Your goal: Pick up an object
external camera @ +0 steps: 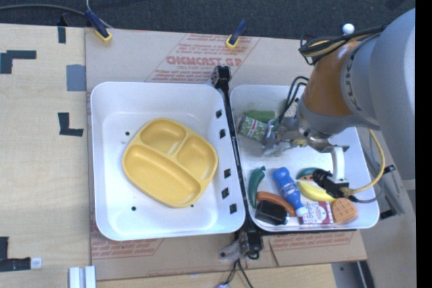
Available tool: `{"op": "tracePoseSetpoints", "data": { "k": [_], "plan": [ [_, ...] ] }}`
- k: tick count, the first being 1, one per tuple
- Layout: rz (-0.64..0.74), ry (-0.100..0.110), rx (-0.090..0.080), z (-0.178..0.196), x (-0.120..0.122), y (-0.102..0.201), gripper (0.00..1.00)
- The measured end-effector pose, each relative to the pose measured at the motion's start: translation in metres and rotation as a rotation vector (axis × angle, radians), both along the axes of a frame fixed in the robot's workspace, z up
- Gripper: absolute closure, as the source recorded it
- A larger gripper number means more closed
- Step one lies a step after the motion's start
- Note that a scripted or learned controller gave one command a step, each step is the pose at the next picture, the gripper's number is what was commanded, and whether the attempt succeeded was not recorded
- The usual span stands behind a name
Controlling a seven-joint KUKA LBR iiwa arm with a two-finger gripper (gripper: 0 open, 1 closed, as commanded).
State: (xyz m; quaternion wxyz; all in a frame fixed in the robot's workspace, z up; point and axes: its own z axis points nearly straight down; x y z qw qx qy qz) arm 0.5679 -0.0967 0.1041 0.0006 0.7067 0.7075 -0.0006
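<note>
Arm reaching into the right bin, gripper low beside a green packet.

The gripper sits just right of the green packet, seemingly touching its edge; whether it grips anything I cannot tell. Toward the bin's front lie a green pepper, a blue bottle, a banana and a cookie (all bunched together). The left bin holds a yellow divided plate.

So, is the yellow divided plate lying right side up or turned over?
Right side up. The yellow divided plate lies flat in the left bin, its three hollow compartments and raised dividers facing the camera.
</note>
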Motion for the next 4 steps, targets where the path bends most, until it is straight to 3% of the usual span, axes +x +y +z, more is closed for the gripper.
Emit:
{"op": "tracePoseSetpoints", "data": {
  "k": [1, 2, 3, 4],
  "plan": [
    [0.000, 0.000, 0.000, 0.000, 0.000, 0.000, 0.00],
    [0.001, 0.000, 0.003, -0.019, 0.016, -0.008, 0.00],
    [0.001, 0.000, 0.001, -0.009, 0.016, -0.008, 1.00],
    [0.002, -0.003, 0.000, 0.082, 0.092, 0.027, 1.00]
  ]
}}
